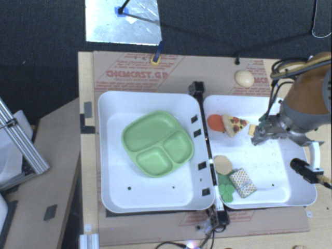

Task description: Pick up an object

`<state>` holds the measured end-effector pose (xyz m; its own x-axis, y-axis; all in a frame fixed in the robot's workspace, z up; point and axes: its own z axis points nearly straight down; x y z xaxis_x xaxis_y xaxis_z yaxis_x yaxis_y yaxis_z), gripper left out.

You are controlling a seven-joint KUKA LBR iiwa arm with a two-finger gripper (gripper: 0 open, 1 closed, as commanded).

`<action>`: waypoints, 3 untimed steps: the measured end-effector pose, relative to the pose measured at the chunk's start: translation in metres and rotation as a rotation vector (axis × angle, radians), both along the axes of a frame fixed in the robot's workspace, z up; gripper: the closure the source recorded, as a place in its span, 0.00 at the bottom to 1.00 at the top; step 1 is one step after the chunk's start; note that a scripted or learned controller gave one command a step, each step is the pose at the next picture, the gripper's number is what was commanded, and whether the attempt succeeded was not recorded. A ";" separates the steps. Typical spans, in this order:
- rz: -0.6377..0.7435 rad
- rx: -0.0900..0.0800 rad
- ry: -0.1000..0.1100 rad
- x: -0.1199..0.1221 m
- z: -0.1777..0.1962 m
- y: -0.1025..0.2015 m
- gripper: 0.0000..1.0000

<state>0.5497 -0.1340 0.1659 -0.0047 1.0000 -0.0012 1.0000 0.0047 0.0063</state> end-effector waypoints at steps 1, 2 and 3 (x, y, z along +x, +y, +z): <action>0.001 0.000 -0.001 0.002 0.054 0.000 1.00; 0.006 0.002 0.003 -0.003 0.066 0.054 1.00; 0.006 0.003 0.004 -0.005 0.074 0.107 1.00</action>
<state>0.5450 -0.0268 0.2400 -0.0107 0.9999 0.0019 0.9999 0.0107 0.0024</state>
